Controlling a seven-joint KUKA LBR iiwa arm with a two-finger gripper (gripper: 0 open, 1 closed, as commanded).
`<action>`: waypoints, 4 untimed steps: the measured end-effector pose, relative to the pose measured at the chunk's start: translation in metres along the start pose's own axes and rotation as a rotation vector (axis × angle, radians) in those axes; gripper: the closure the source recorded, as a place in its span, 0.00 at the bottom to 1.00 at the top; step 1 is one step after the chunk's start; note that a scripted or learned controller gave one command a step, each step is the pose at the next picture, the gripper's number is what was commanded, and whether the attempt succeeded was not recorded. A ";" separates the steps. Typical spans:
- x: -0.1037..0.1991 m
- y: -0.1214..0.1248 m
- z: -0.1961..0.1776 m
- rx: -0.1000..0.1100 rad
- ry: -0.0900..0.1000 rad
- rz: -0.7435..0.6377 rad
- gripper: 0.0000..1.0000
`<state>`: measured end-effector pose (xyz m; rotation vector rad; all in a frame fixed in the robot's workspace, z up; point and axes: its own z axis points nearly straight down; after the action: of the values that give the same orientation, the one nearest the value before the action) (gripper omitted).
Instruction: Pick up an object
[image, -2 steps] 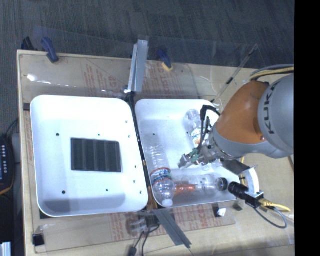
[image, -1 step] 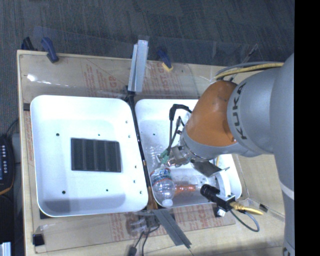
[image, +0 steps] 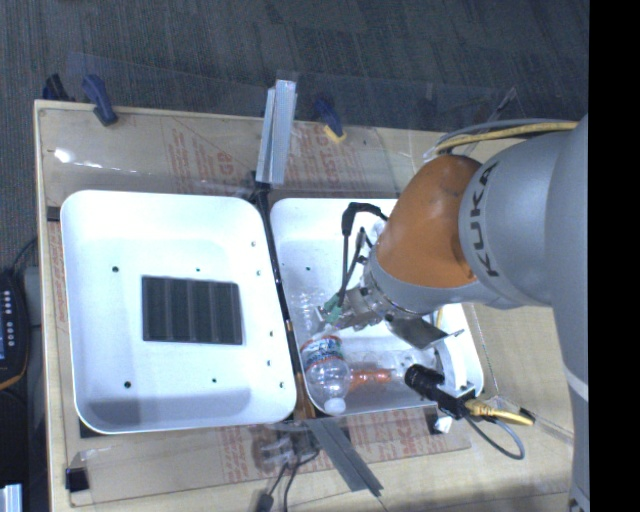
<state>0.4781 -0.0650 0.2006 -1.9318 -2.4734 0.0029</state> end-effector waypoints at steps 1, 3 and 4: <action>0.018 0.003 0.009 0.000 0.001 0.301 1.00; -0.015 0.031 0.065 -0.017 0.014 0.303 0.00; 0.006 0.027 0.009 -0.002 0.001 0.515 0.00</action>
<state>0.5031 -0.0526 0.1915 -2.4990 -1.9003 0.0015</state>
